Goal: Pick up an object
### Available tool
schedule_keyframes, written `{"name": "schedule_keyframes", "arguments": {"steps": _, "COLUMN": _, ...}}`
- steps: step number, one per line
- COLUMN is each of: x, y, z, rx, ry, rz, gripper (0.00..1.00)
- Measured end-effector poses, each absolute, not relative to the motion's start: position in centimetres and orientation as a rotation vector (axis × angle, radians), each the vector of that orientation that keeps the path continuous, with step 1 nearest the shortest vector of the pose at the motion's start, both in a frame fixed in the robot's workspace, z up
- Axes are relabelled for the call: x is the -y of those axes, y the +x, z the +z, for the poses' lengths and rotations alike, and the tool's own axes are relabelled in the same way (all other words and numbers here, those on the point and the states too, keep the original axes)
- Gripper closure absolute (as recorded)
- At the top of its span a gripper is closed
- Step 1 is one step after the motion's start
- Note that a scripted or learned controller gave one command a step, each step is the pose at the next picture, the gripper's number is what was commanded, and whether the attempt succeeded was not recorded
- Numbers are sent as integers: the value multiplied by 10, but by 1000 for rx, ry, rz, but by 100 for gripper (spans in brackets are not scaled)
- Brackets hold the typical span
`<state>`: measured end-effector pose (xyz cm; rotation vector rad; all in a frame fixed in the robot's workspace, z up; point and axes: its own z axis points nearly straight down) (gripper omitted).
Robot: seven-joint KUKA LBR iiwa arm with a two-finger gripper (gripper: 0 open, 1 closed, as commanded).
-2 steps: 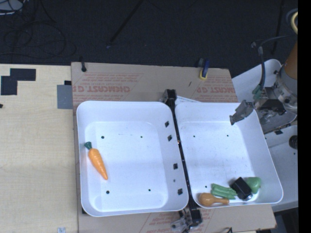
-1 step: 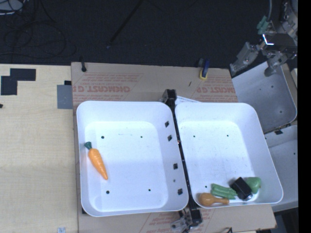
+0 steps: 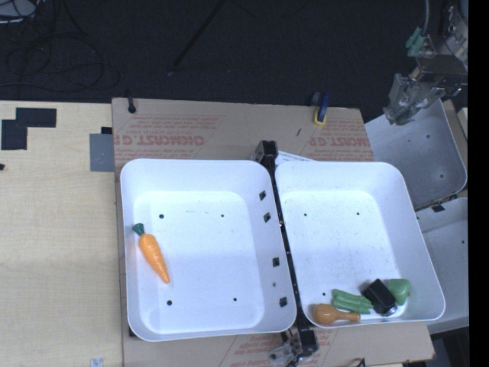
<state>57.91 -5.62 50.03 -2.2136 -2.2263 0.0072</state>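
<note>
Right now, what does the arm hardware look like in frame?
At the top right, the gripper end is a pale grey metallic assembly with a teal-green fitting above it and thin dark cables running up along it. It is blurred and partly cut off, so markings can't be read.

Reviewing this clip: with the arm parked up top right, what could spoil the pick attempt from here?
The green pieces, black block and tan gourd huddle together against the right bin's near wall, so a grab may catch several or strike the wall. The carrot lies near the left bin's side wall, farthest from the pincer.
</note>
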Motion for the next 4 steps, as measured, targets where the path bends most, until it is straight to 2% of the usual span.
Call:
{"name": "schedule_keyframes", "arguments": {"steps": 1, "x": -7, "y": 600, "z": 322, "rx": 2217, "ry": -2206, "rz": 19, "gripper": 100}}
{"name": "schedule_keyframes", "arguments": {"steps": 2, "x": -86, "y": 603, "z": 460, "rx": 2235, "ry": -2217, "rz": -15, "gripper": 100}}
{"name": "schedule_keyframes", "arguments": {"steps": 3, "x": -104, "y": 612, "z": 459, "rx": 2223, "ry": -2218, "rz": 3, "gripper": 100}}
{"name": "schedule_keyframes", "arguments": {"steps": 4, "x": -176, "y": 630, "z": 367, "rx": 2222, "ry": -2209, "rz": 16, "gripper": 100}}
